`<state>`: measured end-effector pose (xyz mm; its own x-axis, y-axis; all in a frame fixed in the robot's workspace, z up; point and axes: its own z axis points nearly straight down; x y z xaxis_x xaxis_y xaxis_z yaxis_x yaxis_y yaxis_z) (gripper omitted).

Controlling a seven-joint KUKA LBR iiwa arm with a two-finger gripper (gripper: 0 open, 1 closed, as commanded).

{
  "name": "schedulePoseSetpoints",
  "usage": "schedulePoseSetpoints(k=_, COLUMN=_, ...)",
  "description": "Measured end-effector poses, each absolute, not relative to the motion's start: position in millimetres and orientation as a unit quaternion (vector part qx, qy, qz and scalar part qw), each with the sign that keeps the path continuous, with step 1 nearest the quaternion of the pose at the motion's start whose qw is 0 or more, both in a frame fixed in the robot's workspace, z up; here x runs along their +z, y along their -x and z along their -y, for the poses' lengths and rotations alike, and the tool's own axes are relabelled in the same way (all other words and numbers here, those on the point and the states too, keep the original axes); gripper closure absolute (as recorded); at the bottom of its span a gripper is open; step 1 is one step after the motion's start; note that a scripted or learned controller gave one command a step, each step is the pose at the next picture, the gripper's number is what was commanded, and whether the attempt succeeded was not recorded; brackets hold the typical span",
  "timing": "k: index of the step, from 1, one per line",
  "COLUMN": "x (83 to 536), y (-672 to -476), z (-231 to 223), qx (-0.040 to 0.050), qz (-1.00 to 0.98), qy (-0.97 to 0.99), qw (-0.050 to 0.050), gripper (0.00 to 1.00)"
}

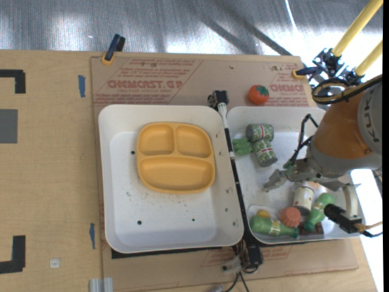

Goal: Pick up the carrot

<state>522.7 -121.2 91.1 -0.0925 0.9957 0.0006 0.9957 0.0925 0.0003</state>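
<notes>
Right bin [246, 163], white: claw [276, 180] low over the floor, fingers slightly parted, nothing between them. Carrot [292, 217], reddish-orange, near the front wall, apart from the claw, beside green bottle [267, 225]. Patterned cans [261, 140] toward the rear. Left bin [115, 181]: yellow divided plate [175, 157]. Surface behind the bins: small tomato [258, 94].

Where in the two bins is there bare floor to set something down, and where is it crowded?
Left bin: bare floor below the yellow divided plate, toward the near rim, plus a strip along the plate's left side. Right bin: a bare patch between the green cans and the near pile of toy food. It is crowded where the tool hangs, by that pile.
</notes>
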Motion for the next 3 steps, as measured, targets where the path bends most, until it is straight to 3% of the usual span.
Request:
schedulePoseSetpoints(k=1, x=86.9, y=-482.1, z=96.7, qx=-0.0021, qz=0.784, qy=0.621, qw=-0.005, gripper=0.00)
schedulePoseSetpoints(k=2, x=199.4, y=-480.3, z=138.5, qx=-0.0005, qz=0.857, qy=0.515, qw=-0.002, gripper=0.00)
schedulePoseSetpoints(k=3, x=87.3, y=-480.2, z=100.1, qx=-0.0011, qz=0.772, qy=0.636, qw=-0.001, gripper=0.00)
